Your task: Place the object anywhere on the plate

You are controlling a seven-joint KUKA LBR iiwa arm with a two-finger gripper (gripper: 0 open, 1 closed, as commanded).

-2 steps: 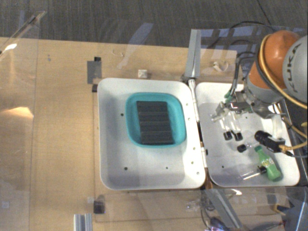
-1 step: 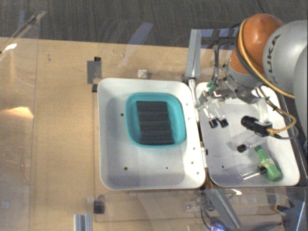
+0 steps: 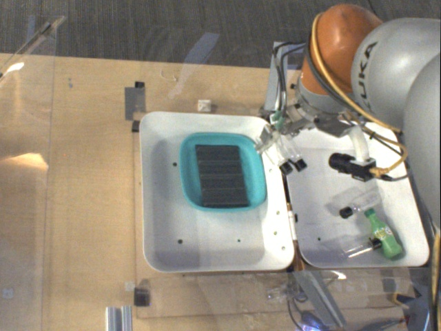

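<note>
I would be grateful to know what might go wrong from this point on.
The gripper sits over the walls between the two bins, beside the rim of the teal plate, so a descent could strike either. The green bottle lies near a corner of the right bin, beside clear plastic, which may spoil a grasp.

A pale wooden tabletop [image 3: 69, 219] spans the view. Grey ribbed carpet [image 3: 138, 12] covers the floor beyond it. A soft glare patch [image 3: 27, 161] lies at the left.

plate's bin [image 3: 148, 185], neighbouring bin [image 3: 324, 212]: white plastic, smooth | plate [image 3: 187, 164]: teal plastic, glossy | slab [image 3: 220, 176] on it: dark, ribbed, matt | bench [image 3: 69, 185]: pale wood grain, sheen | arm casing [image 3: 406, 54]: grey, satin | band [image 3: 337, 33]: orange, glossy
</note>
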